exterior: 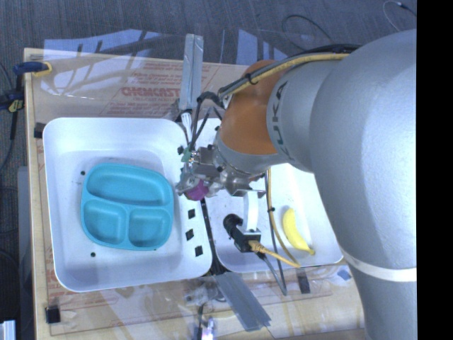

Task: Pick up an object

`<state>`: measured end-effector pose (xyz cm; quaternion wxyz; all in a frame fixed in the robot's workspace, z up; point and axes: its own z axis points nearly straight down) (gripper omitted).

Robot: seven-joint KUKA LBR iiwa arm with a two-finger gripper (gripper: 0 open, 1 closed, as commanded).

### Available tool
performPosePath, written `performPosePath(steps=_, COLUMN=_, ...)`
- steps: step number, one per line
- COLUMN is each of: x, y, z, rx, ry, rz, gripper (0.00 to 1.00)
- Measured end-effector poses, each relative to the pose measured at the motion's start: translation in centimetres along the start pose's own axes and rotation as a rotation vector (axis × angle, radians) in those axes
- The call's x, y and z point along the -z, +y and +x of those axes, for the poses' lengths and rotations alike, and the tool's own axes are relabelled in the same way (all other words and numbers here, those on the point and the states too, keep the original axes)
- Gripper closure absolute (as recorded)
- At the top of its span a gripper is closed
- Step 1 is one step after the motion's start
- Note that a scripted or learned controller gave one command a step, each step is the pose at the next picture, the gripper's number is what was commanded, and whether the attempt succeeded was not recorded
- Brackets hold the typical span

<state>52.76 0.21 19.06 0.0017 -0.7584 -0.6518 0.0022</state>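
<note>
Bright, even overhead light, soft focus.
White bins [64, 161] glare slightly; the arm [368, 154] looms large, blurred, shadowing the right bin [311, 261].

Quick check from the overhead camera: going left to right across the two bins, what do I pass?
Blue divided plate in the left bin → small purple object near the divide between the bins, beneath the wrist → yellow banana in the right bin.

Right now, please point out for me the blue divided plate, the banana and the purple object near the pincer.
blue divided plate [127, 205]: camera view, on its middle ridge.
banana [296, 232]: camera view, mid-body.
purple object [197, 188]: camera view, on its visible side.
</note>
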Motion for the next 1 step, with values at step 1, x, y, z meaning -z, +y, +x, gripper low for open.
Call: performPosePath(steps=1, x=9.48, y=4.16, z=-10.87, rx=0.233, ry=0.000, rz=-0.004, gripper=1.00)
